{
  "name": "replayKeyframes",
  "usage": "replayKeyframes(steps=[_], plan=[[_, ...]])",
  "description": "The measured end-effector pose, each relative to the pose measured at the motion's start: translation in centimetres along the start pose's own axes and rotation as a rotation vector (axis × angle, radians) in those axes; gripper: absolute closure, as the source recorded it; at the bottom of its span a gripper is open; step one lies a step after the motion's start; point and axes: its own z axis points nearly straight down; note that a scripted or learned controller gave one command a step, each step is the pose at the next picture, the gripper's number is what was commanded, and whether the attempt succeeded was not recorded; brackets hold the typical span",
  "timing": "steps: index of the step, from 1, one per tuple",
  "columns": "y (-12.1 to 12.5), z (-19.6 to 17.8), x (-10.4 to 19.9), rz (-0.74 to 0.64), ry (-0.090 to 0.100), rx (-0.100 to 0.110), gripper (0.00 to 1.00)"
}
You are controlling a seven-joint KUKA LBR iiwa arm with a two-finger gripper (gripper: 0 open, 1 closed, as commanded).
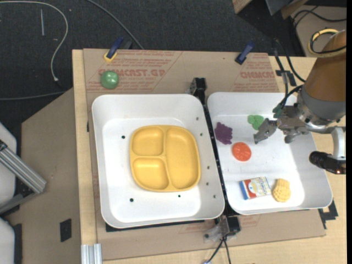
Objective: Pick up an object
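End effector (273, 128) hangs over right bin (308, 199), toward its 1 o'clock corner, fingers spread, nothing between them. One finger (263, 132) points down toward 8 o'clock, other sits near 525,282 area, both dark grey. Grey arm (324, 87) with orange band comes in from 3 o'clock side of bench (82, 147).

Right bin contents: green object (255, 120) just beside the left finger, at its 11 o'clock, partly covered by the tool; cannot tell if touching. Purple object (223, 132) at bin's 9 o'clock edge. Red-orange round object (241, 151) near bin centre, just at 7 o'clock of the finger, apart from it. Small white box (254, 187) with red and blue print lies flat toward 6 o'clock, yellow bumpy object (281, 190) touching or just beside its right end.

Left bin (110, 120) holds yellow divided plate (165, 158), three compartments, centred. Green ball (110, 80) sits on cardboard outside bins at 11 o'clock. Blue clamps (114, 49) on cardboard's far edge.
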Motion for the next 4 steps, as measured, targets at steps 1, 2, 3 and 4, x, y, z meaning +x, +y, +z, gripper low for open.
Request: replayKeyframes(steps=[1,2,3,4], plan=[[0.3,-0.7,0.0,-0.003,-0.002,-0.014,0.00],[0.0,5.2,-0.5,-0.003,-0.001,-0.010,0.00],[0.1,10.4,-0.4,-0.003,-0.001,-0.011,0.00],[0.2,9.1,-0.4,-0.002,-0.001,-0.016,1.00]])
